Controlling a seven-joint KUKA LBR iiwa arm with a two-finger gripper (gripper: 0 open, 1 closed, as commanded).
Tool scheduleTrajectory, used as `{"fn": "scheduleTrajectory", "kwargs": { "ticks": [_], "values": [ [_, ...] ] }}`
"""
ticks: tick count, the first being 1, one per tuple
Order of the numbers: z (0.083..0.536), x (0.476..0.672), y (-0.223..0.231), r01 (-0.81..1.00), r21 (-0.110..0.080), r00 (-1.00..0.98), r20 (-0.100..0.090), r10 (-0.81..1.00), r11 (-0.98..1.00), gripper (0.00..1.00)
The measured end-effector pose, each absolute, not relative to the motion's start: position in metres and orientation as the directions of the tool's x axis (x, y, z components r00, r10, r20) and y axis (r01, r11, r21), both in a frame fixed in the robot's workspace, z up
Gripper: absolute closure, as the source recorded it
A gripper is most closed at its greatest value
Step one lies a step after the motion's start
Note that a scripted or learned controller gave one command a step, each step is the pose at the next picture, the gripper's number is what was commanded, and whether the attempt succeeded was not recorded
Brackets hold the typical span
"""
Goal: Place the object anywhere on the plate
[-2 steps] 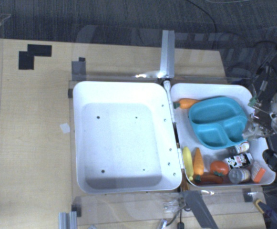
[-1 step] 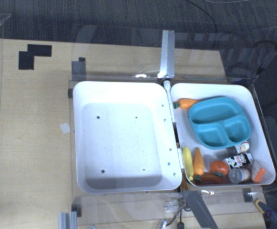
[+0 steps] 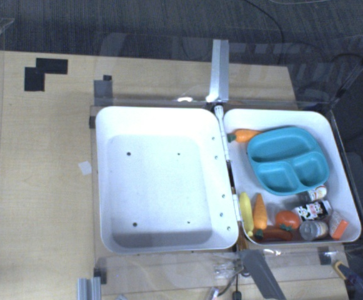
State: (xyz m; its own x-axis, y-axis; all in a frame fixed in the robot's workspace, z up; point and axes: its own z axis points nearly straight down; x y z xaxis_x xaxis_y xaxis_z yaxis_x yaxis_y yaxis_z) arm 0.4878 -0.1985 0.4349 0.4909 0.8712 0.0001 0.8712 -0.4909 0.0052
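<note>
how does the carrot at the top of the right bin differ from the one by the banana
The orange toy carrot above the blue divided plate lies crosswise, touching the plate's rim. The orange toy carrot beside the yellow banana lies lengthwise below the plate, apart from it. Both are orange and lie in the right bin.

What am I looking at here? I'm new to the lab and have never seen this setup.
This is one fixed camera looking down at a slant on a workbench. Two shallow white bins sit side by side: the left bin and the right bin. The right one holds a blue divided plate and toy food: a carrot beside the plate, a banana, a tomato, plus a small can. A robot arm is meant to put an object on that plate.
</note>
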Motion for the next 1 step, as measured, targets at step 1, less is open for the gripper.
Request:
{"fn": "scheduleTrajectory", "kwargs": {
  "ticks": [1],
  "values": [
    [0.1778,0.4875,-0.1973,0.892,0.001,0.452,0.0,0.892,-0.452,1.0]
  ]
}}
